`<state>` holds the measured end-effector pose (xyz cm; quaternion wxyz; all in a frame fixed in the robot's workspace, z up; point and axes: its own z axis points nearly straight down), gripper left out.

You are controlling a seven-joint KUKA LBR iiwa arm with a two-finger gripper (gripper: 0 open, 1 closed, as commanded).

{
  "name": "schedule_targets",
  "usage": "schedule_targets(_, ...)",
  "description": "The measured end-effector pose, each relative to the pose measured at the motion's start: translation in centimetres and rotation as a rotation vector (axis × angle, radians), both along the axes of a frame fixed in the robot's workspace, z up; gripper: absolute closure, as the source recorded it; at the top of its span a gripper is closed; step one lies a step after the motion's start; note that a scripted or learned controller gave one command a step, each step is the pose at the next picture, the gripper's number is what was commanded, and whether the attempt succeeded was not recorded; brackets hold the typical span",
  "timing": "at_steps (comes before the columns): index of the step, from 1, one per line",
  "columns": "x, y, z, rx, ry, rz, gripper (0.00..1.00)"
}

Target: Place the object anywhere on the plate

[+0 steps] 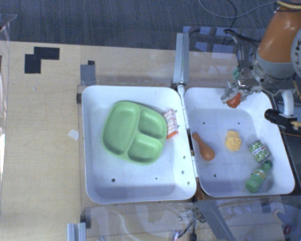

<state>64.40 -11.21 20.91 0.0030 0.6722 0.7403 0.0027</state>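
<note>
A: Where is the gripper (234, 93)?

B: Over the far edge of the right bin (271, 185), with a small red-orange object (234, 101) pinched between its 2 fingers. The object looks lifted, though I cannot tell how far clear of the bin floor.

A: And the plate (134, 131)?

B: Green, 3 compartments, lying in the left bin (90, 149), well apart from the gripper. A snack packet (171, 122) touches its right rim.

A: How will the object handle?

B: My guess: light, smooth, probably a rigid plastic toy, so slippery. Only its lower part shows below the fingers, so the hold looks high. A grip across its middle would be safer.

A: Anything else nearby?

B: A carrot-like piece (204, 147), corn (233, 141), a can (258, 151) and a green bottle (258, 177) lie in the right bin.
</note>
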Motion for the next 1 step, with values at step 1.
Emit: schedule_targets(1, -6.59, 7.24, -2.40, 0.001, 0.005, -0.060, 1.00)
